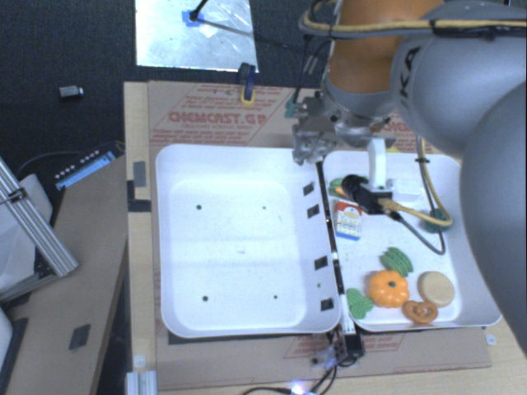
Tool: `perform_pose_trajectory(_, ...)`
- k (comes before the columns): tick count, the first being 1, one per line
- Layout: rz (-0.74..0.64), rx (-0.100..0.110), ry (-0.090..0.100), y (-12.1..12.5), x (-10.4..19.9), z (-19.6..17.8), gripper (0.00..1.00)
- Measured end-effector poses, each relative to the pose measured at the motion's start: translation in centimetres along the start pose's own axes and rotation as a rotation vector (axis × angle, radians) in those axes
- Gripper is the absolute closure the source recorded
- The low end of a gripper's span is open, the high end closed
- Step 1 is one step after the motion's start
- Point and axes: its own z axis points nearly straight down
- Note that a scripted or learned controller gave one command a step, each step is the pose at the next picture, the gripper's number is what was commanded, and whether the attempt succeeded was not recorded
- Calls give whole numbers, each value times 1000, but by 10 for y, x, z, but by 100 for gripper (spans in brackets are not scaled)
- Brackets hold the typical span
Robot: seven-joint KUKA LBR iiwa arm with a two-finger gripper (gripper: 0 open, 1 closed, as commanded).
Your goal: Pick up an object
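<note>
The left bin (239, 245) shows only bare white floor with a few dark specks. At its upper right corner, over the wall shared by the two bins, hangs the pincer (308, 148); the arm's bulk crowds it, so I cannot tell whether it is spread or pressed together, and nothing is seen pinched in it. The right bin (369, 252) holds every candidate. Nearest is a small red, white and blue carton (348, 220), lying toward the viewer and slightly right of the pincer, with its long axis running roughly along the dividing wall. Farther toward the near rim lie a green leafy piece (359, 303), an orange pumpkin (387, 288), a second green leaf (397, 259), a brown, possibly pretzel-shaped ring (421, 311) and a beige round (436, 287).
</note>
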Motion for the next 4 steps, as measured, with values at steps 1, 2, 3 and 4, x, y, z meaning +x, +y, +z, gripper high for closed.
perform_pose_trajectory(1, -2, 19, -2, -57, 63, 79, 100)
perform_pose_trajectory(2, 0, 6, 0, 6, 113, 78, 100)
perform_pose_trajectory(3, 9, 21, -6, -27, 72, 183, 100)
perform_pose_trajectory(4, 14, 10, -5, -79, -12, 98, 100)
